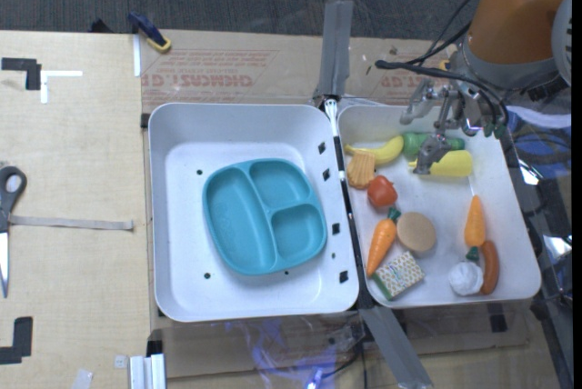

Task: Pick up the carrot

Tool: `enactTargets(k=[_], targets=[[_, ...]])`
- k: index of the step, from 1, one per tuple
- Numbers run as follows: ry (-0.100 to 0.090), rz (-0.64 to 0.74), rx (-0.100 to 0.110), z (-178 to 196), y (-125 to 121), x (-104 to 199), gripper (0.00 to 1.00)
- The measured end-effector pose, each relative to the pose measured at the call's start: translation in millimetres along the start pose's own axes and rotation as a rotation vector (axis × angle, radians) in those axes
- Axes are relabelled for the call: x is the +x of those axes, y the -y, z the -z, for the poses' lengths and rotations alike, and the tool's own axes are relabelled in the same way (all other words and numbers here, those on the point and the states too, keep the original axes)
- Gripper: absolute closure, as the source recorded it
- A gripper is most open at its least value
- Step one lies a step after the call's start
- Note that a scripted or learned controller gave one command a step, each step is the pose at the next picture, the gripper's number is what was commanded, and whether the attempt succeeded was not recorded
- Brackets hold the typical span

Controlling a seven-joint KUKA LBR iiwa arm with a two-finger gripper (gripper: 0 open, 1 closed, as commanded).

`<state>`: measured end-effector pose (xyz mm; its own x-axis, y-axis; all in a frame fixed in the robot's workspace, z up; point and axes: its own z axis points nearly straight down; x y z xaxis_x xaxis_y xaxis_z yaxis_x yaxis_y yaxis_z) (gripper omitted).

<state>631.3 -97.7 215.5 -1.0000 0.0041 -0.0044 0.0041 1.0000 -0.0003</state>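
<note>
Hand hovering at right bin's far end above green and yellow toys, grip state impossible to tell; carrot lying near bin's left wall, between tomato and patterned block.

Two white bins: left bin, right bin. One blue divided plate. Two carrots: first carrot, second carrot. One banana. One tomato. One yellow lemon-like piece. One sausage. One scissors on bench.
</note>
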Motion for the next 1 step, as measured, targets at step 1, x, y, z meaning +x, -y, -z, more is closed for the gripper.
enactTargets(k=[1], targets=[[0.002,0.115,0.001,10.3,54.9,25.6,0.0]])
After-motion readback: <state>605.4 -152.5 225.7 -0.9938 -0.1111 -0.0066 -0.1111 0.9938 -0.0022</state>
